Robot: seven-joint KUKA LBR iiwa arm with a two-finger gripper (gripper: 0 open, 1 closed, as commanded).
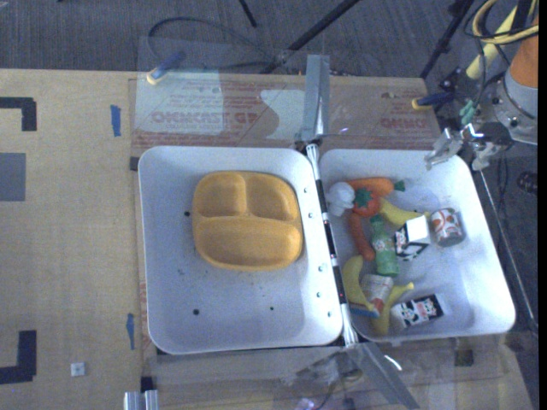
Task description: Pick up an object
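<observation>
Objects for picking lie heaped in the right bin (491, 289), crowded toward the wall it shares with the left bin (162, 229). That divider between the two bins serves as the landmark for everything else.

Largest of all the things is the yellow sectioned plate (247, 220), which sits upside-up in the left bin, just left of the divider and toward its far half, showing two small compartments above one long one.

Right of the divider, the pile begins at its far end with a white round piece (341, 196) touching an orange carrot (376, 186) that has a green tuft. A second, reddish carrot-like piece (361, 236) runs down alongside the divider. A yellow banana (396, 213) lies a little farther right of these, and another yellow banana (351, 278) hugs the divider toward its near end. A green and white bottle-like item (385, 254) lies between the two bananas. A small white carton (414, 232) with black marks lies just right of that, and a short can (444, 225) with a red and white label sits farther right, apart from the pile. Near the divider's near end, a dark carton (422, 310) with white print lies flat beside a pale packet (377, 289).

The gripper (457, 141) hangs at the far right corner of the right bin, well away from the divider and above the bin's rim. It touches none of the objects and has nothing between its fingers; how wide they stand cannot be told at this size.
</observation>
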